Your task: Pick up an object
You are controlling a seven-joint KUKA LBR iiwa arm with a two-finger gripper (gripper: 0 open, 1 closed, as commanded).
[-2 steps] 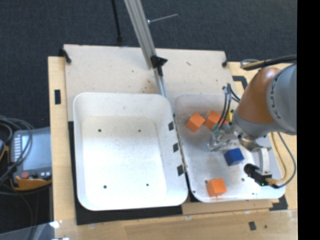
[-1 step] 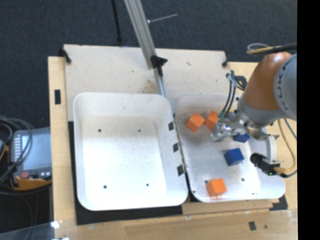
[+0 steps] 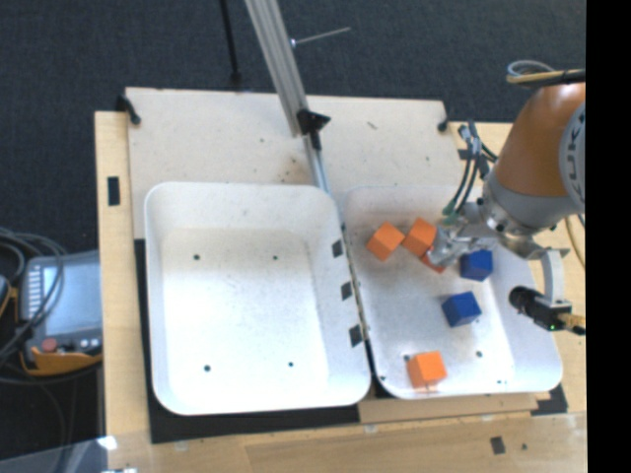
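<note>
Where gripper (image 3: 446,251) hovers — orange block (image 3: 422,236), unlabelled

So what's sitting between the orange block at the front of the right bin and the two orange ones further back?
Bare white bin floor, seen from the overhead camera. The front orange block sits alone; the back pair lies beside the gripper.

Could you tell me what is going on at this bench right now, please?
A grey and orange arm reaches in from the right, with its end effector low in the right bin, beside two orange blocks and a blue block. Another blue block and a third orange block lie nearer the front. Nothing looks lifted yet. The left bin sits alongside.
</note>
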